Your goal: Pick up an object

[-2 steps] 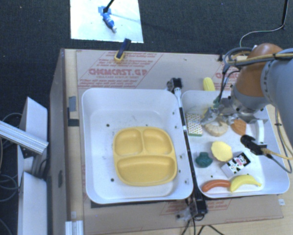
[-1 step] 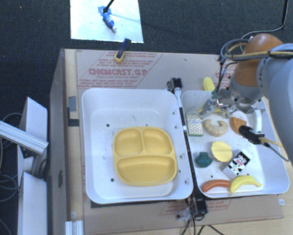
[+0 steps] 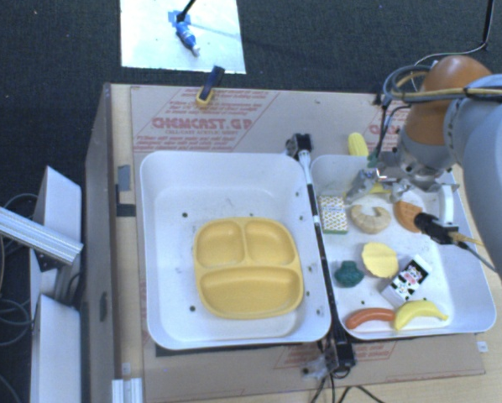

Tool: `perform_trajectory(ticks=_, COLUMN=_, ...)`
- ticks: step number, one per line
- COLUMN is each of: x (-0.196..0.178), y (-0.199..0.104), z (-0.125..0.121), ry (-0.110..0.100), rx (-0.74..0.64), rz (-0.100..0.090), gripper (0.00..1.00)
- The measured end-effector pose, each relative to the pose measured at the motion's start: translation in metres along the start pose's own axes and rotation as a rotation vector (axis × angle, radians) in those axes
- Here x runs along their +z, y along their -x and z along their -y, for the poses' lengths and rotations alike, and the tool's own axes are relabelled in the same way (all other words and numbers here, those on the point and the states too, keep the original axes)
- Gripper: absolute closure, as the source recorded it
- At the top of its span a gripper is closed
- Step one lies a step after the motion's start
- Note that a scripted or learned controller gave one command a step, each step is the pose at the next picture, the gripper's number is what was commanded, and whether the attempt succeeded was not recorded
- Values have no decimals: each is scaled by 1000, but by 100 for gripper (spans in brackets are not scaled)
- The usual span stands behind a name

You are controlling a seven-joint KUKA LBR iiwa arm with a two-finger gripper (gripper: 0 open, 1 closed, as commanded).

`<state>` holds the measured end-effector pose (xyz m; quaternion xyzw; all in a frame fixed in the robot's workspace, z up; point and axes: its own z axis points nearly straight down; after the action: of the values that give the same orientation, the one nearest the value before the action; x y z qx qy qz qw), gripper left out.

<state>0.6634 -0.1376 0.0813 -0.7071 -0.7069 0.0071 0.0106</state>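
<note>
You see 2 white bins side by side on the counter (image 3: 117,133). The left bin (image 3: 163,250) holds a yellow divided tray (image 3: 248,268) with 3 compartments, lying flat near the bin's middle.

The right bin (image 3: 478,305) holds the small toys. A green-and-white sponge block (image 3: 333,214) lies by the inner wall, with a tan bagel-like ring (image 3: 370,217) just beside it. An orange piece (image 3: 407,215) sits to the right of the ring. Lower down lie a dark green lump (image 3: 347,273), a yellow disc (image 3: 379,259) and a black-and-white box (image 3: 406,280). At the near edge a red sausage (image 3: 369,317) touches a yellow banana (image 3: 420,312). A yellow corn-like piece (image 3: 358,145) stands at the far rim.

The arm comes in from the right, and its end effector (image 3: 375,180) sits low over the far part of the right bin, just above the ring. You cannot tell from this view whether it is released or clenched, and nothing shows in its grasp.
</note>
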Motion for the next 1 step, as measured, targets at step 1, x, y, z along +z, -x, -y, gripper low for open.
perform_trajectory(ticks=1, x=-1, y=23, z=-2, ry=10, rx=0, rz=3, gripper=0)
